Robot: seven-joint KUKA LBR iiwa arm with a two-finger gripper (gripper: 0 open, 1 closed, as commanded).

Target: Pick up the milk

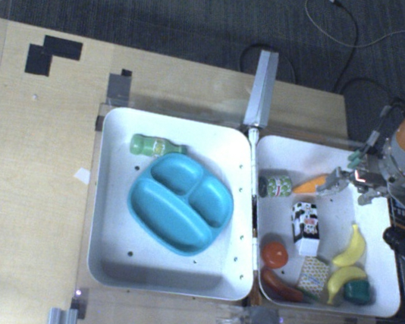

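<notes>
Two white bins sit side by side mid-frame on a wooden bench, split by a metal rail running up the centre. The left bin (103, 202) has bare floor along its left and bottom walls; a blue divided plate (180, 202) takes up its middle, tilted, and a green bottle (155, 146) lies flat near the top wall, just above the plate. The right bin (386, 307) is crowded toward the bottom, with open floor in its upper middle and along the right side above the bananas. The milk carton (305, 227), black-and-white cow pattern, stands about centre of the right bin, apart from the walls, with bare floor on its left and right. A green can (276, 185) lies near the left wall at upper left of that bin, an orange carrot (310, 185) beside it. Below the milk: a red tomato (275, 253) at lower left, a patterned packet (313, 275) just under the carton, a dark red pepper (281, 287) along the bottom wall. Yellow bananas (347, 260) sit lower right, with a teal object (356, 291) by the corner. The gripper (345, 181) reaches in from the right edge, over the upper part of the right bin, above and right of the milk, not touching it; open or closed, cannot tell. Grey arm with orange band at upper right edge of frame.
</notes>
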